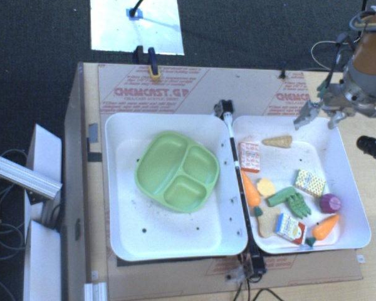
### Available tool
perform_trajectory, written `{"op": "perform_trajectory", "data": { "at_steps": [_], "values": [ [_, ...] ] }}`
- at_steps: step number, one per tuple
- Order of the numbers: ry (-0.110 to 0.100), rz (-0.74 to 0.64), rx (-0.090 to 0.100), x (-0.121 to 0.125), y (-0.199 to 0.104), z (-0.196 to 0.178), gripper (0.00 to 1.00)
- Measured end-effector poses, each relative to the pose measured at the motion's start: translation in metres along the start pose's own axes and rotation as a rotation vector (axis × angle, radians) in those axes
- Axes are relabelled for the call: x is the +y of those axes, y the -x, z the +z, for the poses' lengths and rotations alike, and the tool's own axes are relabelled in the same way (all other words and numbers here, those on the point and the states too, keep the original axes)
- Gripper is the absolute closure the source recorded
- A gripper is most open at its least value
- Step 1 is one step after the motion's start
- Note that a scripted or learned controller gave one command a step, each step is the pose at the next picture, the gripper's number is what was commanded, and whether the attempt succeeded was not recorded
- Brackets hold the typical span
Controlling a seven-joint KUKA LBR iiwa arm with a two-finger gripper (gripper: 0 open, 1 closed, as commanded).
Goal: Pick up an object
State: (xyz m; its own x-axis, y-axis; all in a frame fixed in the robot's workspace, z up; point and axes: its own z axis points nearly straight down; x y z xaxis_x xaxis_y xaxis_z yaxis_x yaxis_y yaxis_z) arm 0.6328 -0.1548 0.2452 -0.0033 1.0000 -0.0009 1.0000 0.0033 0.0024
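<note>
**Open jaws above the far edge of the toy-filled bin**

A desk [175, 83] carries two shallow white bins side by side. The left bin [122, 231] holds a green divided plate [177, 171]. The right bin [351, 221] holds small toy foods: a pale cone [277, 142] at the far side, a red and white packet [249, 156], a yellow piece [266, 187], two orange carrots [250, 190] [325, 227], a green bunch [289, 199], a patterned box [309, 182], a purple onion [330, 202] and another packet [290, 228] at the near side. The arm's jaws [319, 116] hang over the bin's far right rim, spread apart, with nothing between them, near the cone but not touching it.
</note>
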Motion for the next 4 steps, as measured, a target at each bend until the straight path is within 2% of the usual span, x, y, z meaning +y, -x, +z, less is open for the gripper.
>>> {"op": "perform_trajectory", "data": {
  "at_steps": [1, 2, 3, 4],
  "values": [
    [-0.003, 0.001, 0.001, 0.023, 0.039, 0.161, 0.00],
    [-0.001, 0.002, 0.000, -0.037, 0.052, 0.161, 0.00],
    [0.002, -0.001, 0.001, 0.023, 0.019, 0.160, 0.00],
    [-0.016, -0.001, 0.004, 0.033, 0.049, 0.162, 0.00]
  ]
}}
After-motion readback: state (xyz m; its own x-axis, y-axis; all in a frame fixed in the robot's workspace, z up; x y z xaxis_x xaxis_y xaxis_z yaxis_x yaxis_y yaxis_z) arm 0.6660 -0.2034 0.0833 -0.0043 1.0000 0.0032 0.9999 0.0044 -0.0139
